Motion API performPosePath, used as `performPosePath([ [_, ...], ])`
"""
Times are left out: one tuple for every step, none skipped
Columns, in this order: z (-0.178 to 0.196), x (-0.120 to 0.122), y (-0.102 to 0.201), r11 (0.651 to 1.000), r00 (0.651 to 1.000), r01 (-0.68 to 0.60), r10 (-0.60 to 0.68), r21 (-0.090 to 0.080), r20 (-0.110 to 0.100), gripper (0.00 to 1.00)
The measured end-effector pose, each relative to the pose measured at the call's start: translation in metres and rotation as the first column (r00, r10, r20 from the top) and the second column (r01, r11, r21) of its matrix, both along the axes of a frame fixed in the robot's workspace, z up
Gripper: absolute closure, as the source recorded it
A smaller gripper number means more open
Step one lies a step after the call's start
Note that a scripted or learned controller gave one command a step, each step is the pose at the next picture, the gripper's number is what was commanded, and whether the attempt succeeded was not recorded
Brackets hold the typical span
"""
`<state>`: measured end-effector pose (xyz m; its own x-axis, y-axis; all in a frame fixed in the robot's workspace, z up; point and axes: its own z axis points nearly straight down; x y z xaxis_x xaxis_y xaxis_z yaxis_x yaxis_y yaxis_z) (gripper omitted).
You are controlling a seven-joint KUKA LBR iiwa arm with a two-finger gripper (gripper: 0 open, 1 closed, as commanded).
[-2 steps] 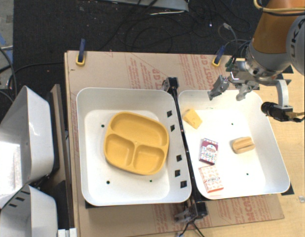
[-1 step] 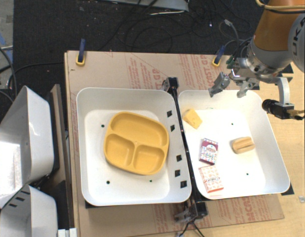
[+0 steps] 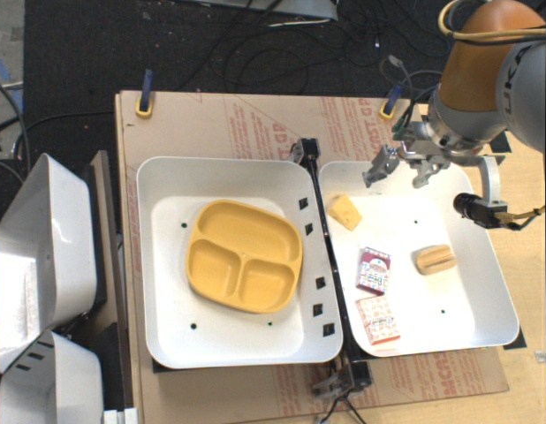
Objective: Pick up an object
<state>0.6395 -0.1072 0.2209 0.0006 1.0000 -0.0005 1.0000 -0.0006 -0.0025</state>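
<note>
Bench (image 3: pixel 255 122): mirrored red print, unreadable. Two small packets (image 3: pixel 374 270) (image 3: pixel 378 320), labels illegible. Gripper (image 3: pixel 398 173) fingers spread apart, holding nothing.

- Bench (image 3: pixel 255 117): brown board top with faint red print.
- Left bin (image 3: pixel 158 237): white, shallow, resting on the bench.
- Right bin (image 3: pixel 485 307): white, shallow, just beside the left bin.
- Two yellow clamps (image 3: pixel 145 104) at the far edge.
</note>
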Motion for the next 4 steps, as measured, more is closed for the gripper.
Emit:
performPosePath([
  [-0.064,0.001,0.002,1.0,1.0,0.001,-0.001,0.001,-0.002,0.0],
  [-0.126,-0.003,-0.001,1.0,1.0,0.002,-0.002,0.0,-0.001,0.0],
  [-0.112,-0.001,-0.001,1.0,1.0,0.002,-0.002,0.0,0.005,1.0],
  [-0.053,0.004,0.007,1.0,1.0,-0.005,0.005,0.0,0.008,1.0],
])
